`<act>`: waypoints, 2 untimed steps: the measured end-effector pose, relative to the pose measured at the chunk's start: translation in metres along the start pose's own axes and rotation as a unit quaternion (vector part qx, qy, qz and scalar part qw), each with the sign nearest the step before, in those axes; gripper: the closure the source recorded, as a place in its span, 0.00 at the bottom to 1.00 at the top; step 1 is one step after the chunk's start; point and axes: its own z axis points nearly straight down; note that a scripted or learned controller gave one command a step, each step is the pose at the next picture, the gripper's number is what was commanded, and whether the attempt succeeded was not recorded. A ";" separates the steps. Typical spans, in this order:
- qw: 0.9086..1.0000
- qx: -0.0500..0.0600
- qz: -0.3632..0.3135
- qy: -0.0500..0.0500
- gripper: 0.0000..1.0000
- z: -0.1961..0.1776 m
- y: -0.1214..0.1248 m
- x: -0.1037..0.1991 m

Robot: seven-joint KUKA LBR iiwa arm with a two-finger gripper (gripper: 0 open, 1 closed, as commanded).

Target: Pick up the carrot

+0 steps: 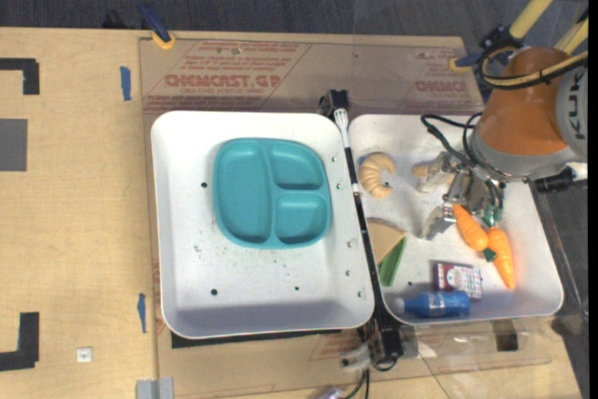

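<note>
Cardboard sheeting covers the bench (pixel 75 201), where two shallow white bins sit side by side so a thing can be lifted from one toward the other. Nearest the camera, at the lower right of the frame, a blue bottle (pixel 435 303) lies on its side along the right bin (pixel 551 299) front wall, with a small dark carton (pixel 456 277) just behind it. A green pod (pixel 391 260) and a tan wedge (pixel 383 234) rest near the divider. Two carrots lie close together at centre right: one carrot (pixel 472 228) points up toward the arm, the second carrot (pixel 502 254) just beside it nearer the right wall. Directly above the first, the pincer (pixel 467 196) hangs low over the bin, its metal fingers pointed down at the carrot's top end, apparently lined up for a grab. How wide those fingers stand cannot be told from this angle, and nothing is seen held between them. Farther back, a croissant (pixel 377 174) and a pale shell-like piece (pixel 427 171) sit near the rear wall. At centre left, the left bin (pixel 177 294) carries a teal tray (pixel 273 192), likely there as a drop-off spot.
</note>
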 end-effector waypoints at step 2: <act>0.997 0.000 -0.078 -0.005 1.00 -0.014 -0.030 0.037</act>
